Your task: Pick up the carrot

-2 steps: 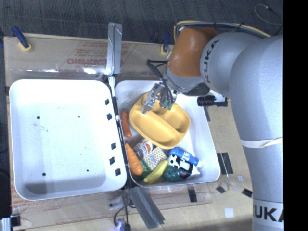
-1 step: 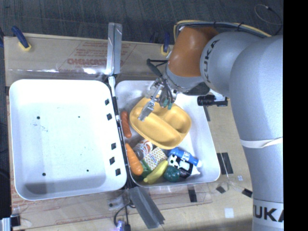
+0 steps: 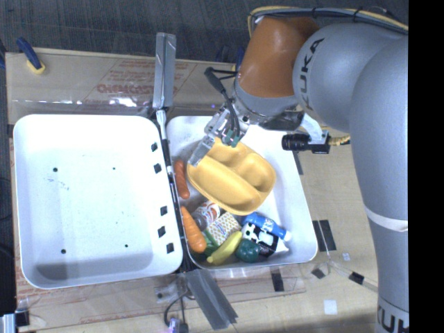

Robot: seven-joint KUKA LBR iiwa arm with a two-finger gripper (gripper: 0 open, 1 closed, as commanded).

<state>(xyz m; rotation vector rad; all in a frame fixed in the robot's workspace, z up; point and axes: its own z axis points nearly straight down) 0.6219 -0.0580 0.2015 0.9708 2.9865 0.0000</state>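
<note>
Carrot [image 3: 193, 232] lies at the left wall of the right bin [image 3: 302, 222], near the front, touching the banana [image 3: 224, 249]; not yet lifted. Gripper [image 3: 223, 132] sits well apart at the bin's rear, by the rim of the yellow bowl [image 3: 232, 176]; finger state cannot be told, possibly on that rim. The pick is left to do.

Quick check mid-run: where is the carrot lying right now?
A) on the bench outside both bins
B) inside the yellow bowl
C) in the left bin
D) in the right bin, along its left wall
D: the carrot lies in the right bin against its left wall, below the yellow bowl, while the hand is up by the bowl's top edge.
</note>
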